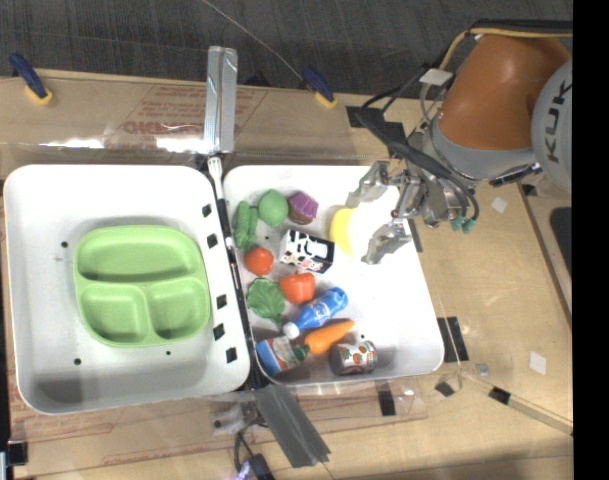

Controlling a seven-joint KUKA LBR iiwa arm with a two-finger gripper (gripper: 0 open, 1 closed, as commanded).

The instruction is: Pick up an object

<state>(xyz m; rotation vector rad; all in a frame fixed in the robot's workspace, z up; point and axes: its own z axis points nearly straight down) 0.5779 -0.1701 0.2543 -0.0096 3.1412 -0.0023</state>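
Poised over the right-hand shallow white plastic bin [416,303], just right of the rounded yellow toy lemon [342,229]: grey two-finger hand [376,216], spread wide and gripping nothing. Apparently early going, with no grasp made; closing and lifting left to do.

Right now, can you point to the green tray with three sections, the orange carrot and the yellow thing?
green three-section tray [141,283]: camera view, centre divider.
orange carrot [328,335]: camera view, mid-body.
yellow rounded object [342,230]: camera view, its middle.
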